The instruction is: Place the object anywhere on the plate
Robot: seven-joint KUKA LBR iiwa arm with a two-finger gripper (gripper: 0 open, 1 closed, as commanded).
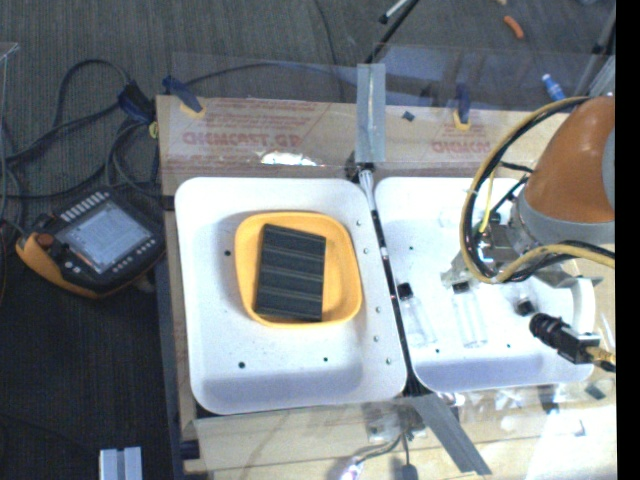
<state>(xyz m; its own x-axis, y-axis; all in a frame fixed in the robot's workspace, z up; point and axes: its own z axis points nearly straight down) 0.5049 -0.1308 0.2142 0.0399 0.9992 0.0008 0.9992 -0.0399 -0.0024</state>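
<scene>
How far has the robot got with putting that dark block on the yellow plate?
It looks finished: the dark ridged block lies flat on the yellow plate in the left bin. The arm is over the right bin, apart from the plate. Nothing obvious seems left to do.

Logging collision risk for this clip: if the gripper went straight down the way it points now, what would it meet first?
Most likely the bare floor of the right shallow white bin, since the gripper hangs over it. Depth is hard to judge from this slanted view. The dark ribbed rectangular block lies on the yellow plate in the left bin, off that line.
</scene>
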